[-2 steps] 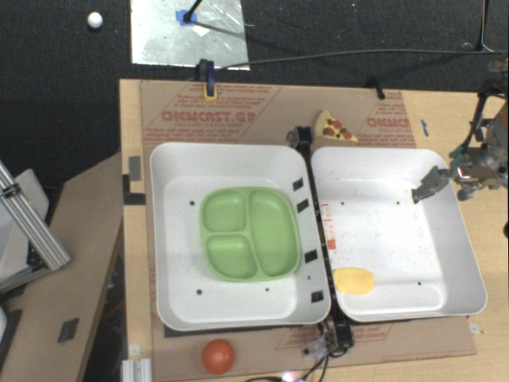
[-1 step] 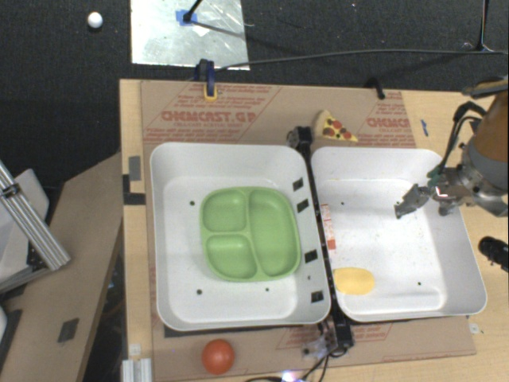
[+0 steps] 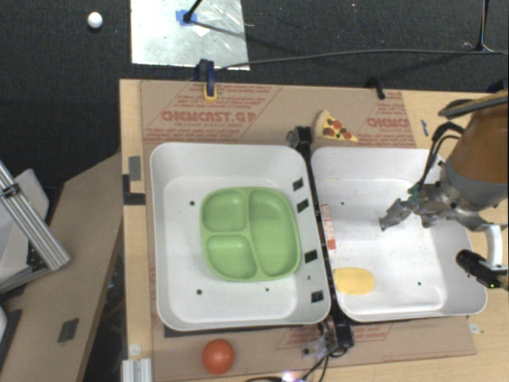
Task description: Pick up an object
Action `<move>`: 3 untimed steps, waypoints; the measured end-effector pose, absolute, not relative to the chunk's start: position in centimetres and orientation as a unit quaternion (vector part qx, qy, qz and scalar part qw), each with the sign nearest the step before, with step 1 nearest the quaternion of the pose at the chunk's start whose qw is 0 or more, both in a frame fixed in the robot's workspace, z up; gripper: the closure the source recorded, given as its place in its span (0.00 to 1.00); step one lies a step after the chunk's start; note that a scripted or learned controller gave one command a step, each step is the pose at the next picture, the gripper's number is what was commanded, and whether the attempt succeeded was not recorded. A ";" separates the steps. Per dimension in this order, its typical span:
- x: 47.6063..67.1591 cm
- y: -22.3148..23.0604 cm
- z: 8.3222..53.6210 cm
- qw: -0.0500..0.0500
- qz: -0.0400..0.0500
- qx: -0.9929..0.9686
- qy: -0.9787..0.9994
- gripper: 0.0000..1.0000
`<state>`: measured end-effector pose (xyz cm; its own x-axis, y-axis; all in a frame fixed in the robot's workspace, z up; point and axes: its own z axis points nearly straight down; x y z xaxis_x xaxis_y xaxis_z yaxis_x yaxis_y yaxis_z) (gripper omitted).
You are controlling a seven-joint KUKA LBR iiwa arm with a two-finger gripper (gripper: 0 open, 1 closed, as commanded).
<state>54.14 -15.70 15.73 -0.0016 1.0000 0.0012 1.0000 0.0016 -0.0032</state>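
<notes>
One yellow obj [image 3: 353, 281] lies in rt bin [image 3: 398, 173], below-left of tool [image 3: 398, 213]; tool state unclear.

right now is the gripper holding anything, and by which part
Nothing is held. The gripper hangs over bare floor of the right bin, with nothing between its fingers; the yellow object lies apart, nearer the front.

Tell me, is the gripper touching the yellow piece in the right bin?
Apart. The camera view shows bare white bin floor between the gripper and the yellow piece, which lies nearer the front wall of the right bin.
</notes>
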 end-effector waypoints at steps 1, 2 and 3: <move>53.8 -15.6 9.5 0.001 0.000 -0.707 -0.708 0.00; 54.0 -15.7 10.9 -0.001 -0.001 -0.706 -0.708 1.00; 53.2 -15.5 15.7 -0.002 -0.001 -0.706 -0.708 1.00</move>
<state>53.24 -15.45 15.70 -0.0032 1.0000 -0.0010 1.0000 0.0032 0.0044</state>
